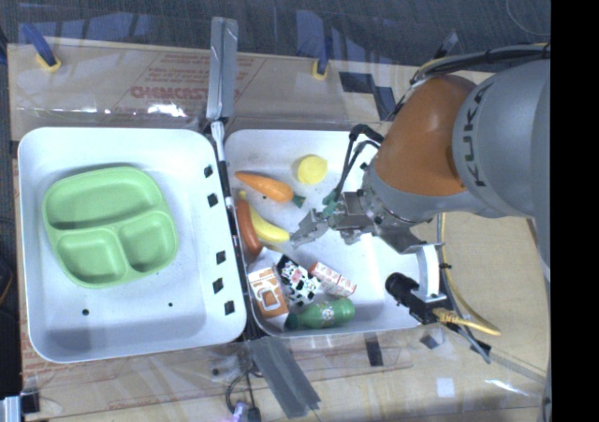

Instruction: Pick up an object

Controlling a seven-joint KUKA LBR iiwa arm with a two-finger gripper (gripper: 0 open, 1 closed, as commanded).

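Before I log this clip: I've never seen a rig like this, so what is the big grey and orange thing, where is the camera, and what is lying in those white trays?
The grey and orange thing is a robot arm, reaching in from the right. The one camera is fixed above the bench and looks down at a slant.

At the arm's tip is its gripper, a two-finger claw, low over the right bin. I cannot tell whether it grips anything.

The right bin holds toy food: a carrot, a yellow lemon, a banana, a reddish sausage, some small cartons and a green vegetable.

The left bin holds a green divided plate.
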